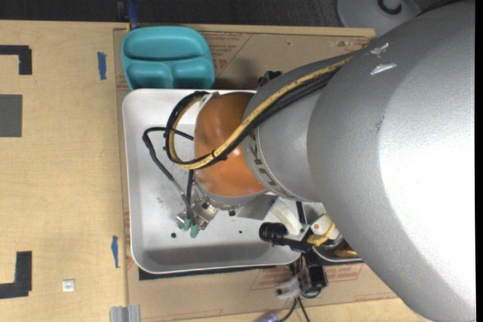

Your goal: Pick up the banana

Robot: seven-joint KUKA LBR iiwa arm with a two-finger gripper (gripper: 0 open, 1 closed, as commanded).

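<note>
My grey arm with its orange band (223, 143) reaches in from the right and hangs low over the left white bin (139, 185), hiding most of its floor. The gripper (192, 222) pokes out below the wrist as a small metal piece with green tips, close to the bin floor near the front. A small yellow and white shape (330, 231) peeks out under the arm at the seam between the bins; I cannot tell whether it is the banana. Nothing shows in the gripper's grasp.
A teal divided tray (167, 56) rests behind the left bin. A black knob-like object (272, 232) lies near that bin's front right corner. Black and yellow cables (173, 139) loop off the wrist. The cardboard bench (60, 162) spreads to the left.
</note>
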